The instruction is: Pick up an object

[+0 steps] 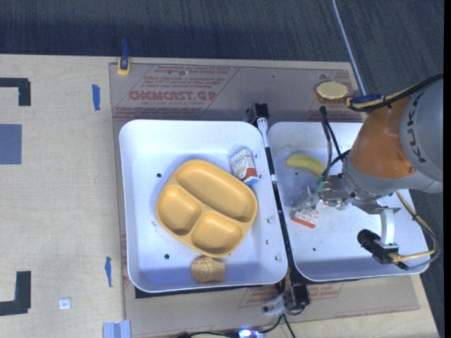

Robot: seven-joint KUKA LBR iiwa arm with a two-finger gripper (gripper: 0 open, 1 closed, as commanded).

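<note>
Arm Reaches Down for a Little Thing in the Right Bin

The grey and orange arm [380, 153] leans in over the right bin [331, 252]. Its gripper [315, 200] is low down, near the left side of that bin. Right under its tip lies a small red and white thing [304, 219], flat on the white floor. The gripper looks like it is touching this thing or sitting just above it. From up here I cannot tell which. I also cannot tell if the gripper is spread apart or squeezed together, because it is small and dark and the wires hide it.

A banana [304, 163] lies close by, a bit farther back in the same bin. It is apart from the gripper.

The left bin [141, 189] has a big yellow tray [206, 206] with three dips in it. A little can [243, 164] sits just beside the tray's back corner. A brown ball [208, 268] rests at the tray's front edge.

I think the arm is at the grabbing step. It seems to have picked the small red and white thing as its target, and nothing has been lifted yet. For the next move, the gripper needs to close snugly on that thing and then go straight up. The thing looks thin and flat, so it could slip out or get pushed along the floor. A slow, gentle lift would show if the grab really worked
</note>
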